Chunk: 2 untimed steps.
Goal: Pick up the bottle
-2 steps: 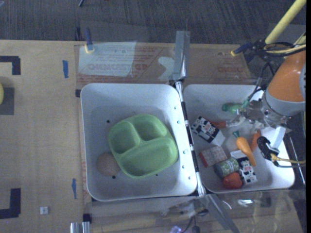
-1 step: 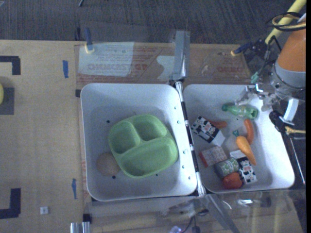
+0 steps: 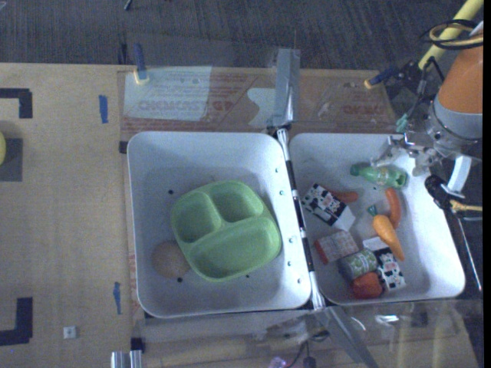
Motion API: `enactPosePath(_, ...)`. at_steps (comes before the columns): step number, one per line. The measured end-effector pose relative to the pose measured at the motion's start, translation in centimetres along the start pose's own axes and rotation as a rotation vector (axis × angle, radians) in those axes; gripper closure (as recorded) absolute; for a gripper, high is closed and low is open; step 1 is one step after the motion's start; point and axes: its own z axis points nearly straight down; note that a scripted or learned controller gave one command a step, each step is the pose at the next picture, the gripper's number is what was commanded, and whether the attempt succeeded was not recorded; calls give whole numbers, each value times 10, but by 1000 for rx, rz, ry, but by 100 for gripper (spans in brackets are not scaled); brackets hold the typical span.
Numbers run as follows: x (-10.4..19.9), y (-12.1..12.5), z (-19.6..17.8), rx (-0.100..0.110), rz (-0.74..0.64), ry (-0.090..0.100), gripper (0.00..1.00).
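Observation:
The bottle [image 3: 380, 176] is green and translucent. It lies on its side near the back of the right bin [image 3: 449, 278], with its cap pointing left. My gripper [image 3: 402, 161] reaches in from the right and sits just behind and above the bottle's right end. Its fingers look spread apart, one finger [image 3: 383, 158] over the bottle's middle and the other further right. The bottle rests on the bin floor and is not clamped between the fingers. The orange band [image 3: 464, 90] of the arm is at the right edge.
Around the bottle in the right bin lie two carrots [image 3: 388, 236], a black-and-white carton [image 3: 325, 203], a pinkish box [image 3: 337, 245], a small can [image 3: 357, 264] and a red item [image 3: 367, 284]. The left bin [image 3: 146, 156] holds a green divided plate [image 3: 225, 229] and a tan ball [image 3: 169, 260].

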Motion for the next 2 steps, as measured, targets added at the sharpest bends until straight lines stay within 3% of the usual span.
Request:
enactPosePath(1,52,7,45,-36,-238,-11,0)
enactPosePath(2,49,11,27,-47,-234,-14,100)
